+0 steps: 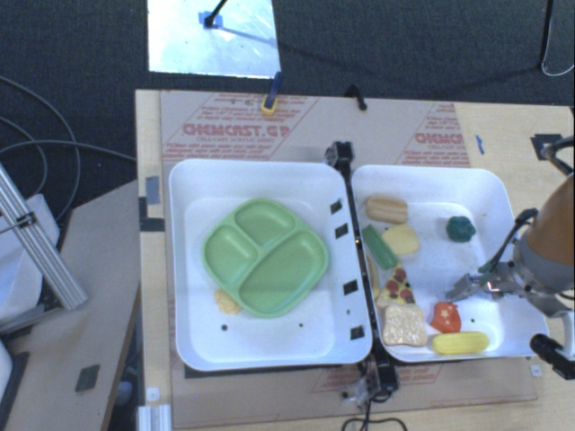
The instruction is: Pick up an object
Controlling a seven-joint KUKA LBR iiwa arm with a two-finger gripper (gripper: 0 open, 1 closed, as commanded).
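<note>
The right bin (490,187) holds several toy foods: a hot dog bun (386,209), a pale yellow piece (402,239), a green stick (379,247), a dark green broccoli (461,229), a pizza slice (396,287), a cracker-like bread slice (403,325), a red tomato (446,316) and a yellow corn cob (460,342). My gripper (469,286) hangs low over the right side of this bin, just above and right of the tomato. Nothing shows between its fingers.
The left bin (193,187) holds a green divided plate (265,257) and a small yellow piece (226,302) at the plate's lower left edge. A black clamp strip (355,250) runs between the bins. A silver sheet (214,25) lies beyond the bench.
</note>
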